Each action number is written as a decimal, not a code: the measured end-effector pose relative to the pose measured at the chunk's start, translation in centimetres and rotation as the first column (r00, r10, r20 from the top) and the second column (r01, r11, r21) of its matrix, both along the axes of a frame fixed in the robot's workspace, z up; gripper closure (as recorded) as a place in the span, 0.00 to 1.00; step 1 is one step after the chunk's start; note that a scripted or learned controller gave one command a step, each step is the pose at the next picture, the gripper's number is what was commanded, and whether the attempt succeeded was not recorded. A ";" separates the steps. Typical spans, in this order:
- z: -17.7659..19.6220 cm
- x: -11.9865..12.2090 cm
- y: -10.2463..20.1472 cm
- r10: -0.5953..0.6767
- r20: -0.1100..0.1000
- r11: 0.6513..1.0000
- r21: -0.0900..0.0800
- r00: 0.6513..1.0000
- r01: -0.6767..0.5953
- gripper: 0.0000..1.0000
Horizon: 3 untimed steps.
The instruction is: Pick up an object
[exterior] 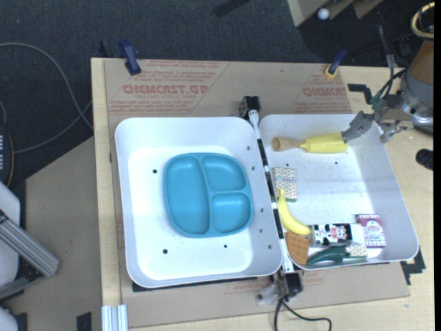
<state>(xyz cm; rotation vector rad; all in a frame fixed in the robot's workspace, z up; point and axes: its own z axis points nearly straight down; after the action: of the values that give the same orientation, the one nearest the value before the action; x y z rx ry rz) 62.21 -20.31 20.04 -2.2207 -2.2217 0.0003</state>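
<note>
Two shallow white bins are set side by side on the bench [103, 185]. A blue divided plastic plate [207, 193] lies in the left bin [138, 254]. In the right bin [393, 178], a yellow corn-shaped toy [313, 144] lies near the far edge, a yellow banana [289, 216] along the left wall, and small cartons [372, 229] at the near right corner.

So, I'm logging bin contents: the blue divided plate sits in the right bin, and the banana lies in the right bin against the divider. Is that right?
Not quite. The camera view shows the blue divided plate in the left bin, not the right one. The banana does lie in the right bin against the divider.
</note>
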 end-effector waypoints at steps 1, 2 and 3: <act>-9.9 3.7 2.4 0.000 0.012 1.000 -0.002 1.000 0.000 0.00; -8.3 4.1 2.3 0.002 0.023 1.000 -0.008 1.000 -0.002 1.00; -8.5 4.0 2.3 0.001 0.021 1.000 -0.006 1.000 -0.001 0.00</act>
<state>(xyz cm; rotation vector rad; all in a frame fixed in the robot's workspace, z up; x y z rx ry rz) 66.24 -17.98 11.58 -2.2330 -2.2367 -0.0166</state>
